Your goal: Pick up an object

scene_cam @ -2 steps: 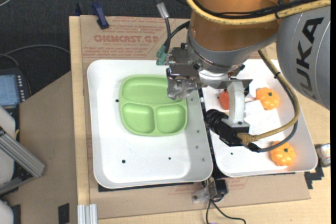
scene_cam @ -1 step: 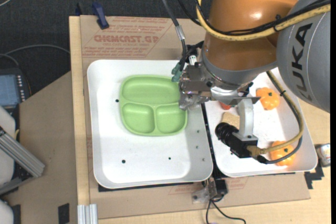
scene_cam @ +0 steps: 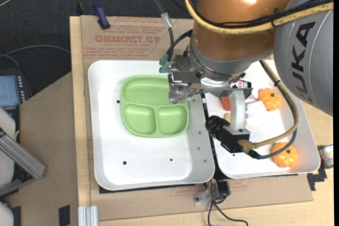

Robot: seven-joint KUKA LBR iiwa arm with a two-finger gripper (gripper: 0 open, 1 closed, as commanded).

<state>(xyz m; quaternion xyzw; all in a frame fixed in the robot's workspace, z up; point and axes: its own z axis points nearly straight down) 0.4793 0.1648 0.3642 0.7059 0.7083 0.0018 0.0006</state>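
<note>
A light green divided plate [scene_cam: 153,106] lies in the left white bin [scene_cam: 106,135], toward its upper right. In the right bin [scene_cam: 254,169] an orange toy [scene_cam: 270,100] sits near the top and another orange toy [scene_cam: 285,156] near the lower right corner. A small red-orange piece [scene_cam: 226,102] lies just under the arm. My gripper [scene_cam: 207,98] hangs low over the wall between the two bins, at the plate's right edge. The arm's orange band and grey wrist hide most of it.
A black cable and plug [scene_cam: 229,137] dangle from the wrist into the right bin. Both bins rest on a cardboard sheet [scene_cam: 127,34]. A small red and white item [scene_cam: 241,83] peeks out under the wrist. Metal rails [scene_cam: 21,159] lie to the left.
</note>
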